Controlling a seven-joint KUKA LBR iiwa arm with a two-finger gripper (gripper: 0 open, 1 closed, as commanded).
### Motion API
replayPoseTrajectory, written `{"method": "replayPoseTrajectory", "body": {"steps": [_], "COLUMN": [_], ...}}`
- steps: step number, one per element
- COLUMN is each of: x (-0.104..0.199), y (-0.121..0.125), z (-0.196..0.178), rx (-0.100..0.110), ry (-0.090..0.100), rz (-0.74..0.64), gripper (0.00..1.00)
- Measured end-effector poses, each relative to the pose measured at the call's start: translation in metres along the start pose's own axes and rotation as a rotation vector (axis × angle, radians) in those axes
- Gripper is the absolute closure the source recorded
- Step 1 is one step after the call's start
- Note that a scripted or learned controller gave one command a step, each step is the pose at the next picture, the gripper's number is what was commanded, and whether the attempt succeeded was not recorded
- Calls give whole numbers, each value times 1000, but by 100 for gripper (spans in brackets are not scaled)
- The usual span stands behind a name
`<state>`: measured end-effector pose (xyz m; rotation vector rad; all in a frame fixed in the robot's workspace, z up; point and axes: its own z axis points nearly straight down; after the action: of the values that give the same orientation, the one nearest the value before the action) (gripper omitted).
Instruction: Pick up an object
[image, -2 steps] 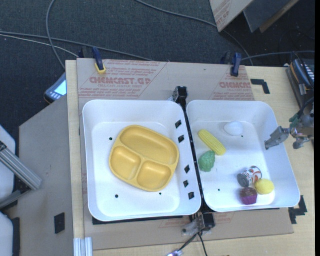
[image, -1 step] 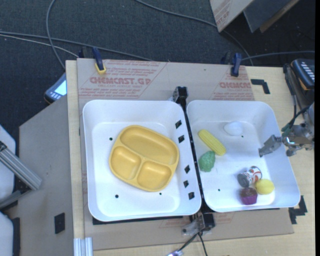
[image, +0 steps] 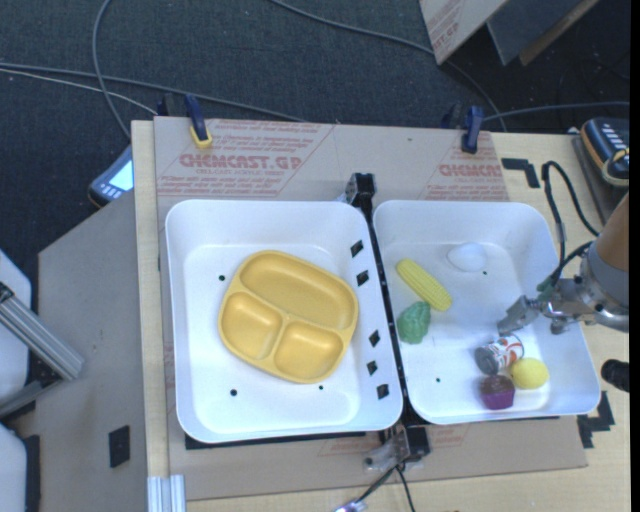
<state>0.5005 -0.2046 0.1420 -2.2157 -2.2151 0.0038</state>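
gripper (image: 518, 318) low in right bin (image: 480, 215), grip state unclear, seemingly poised to grasp | can (image: 499, 356) just below it, yellow ball (image: 530, 373) beside, corn (image: 423, 284) well left

One fixed overhead camera, slanted down on both white bins (image: 190, 330), arm (image: 610, 270) from the right.

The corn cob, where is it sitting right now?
The corn cob lies in the right bin, near the divider between the two bins, just above the green vegetable and left of the hand.
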Motion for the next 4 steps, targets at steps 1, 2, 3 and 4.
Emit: {"method": "replayPoseTrajectory", "body": {"steps": [1,2,3,4], "x": [1,0,-1,-4], "y": [-1,1,6,15], "z": [53,39,-5,-66], "rx": [-1,-8,-13,-16], "ry": [0,-3,-6,-8], "rz": [-1,0,-1,-2], "gripper": [0,100,100,100]}}
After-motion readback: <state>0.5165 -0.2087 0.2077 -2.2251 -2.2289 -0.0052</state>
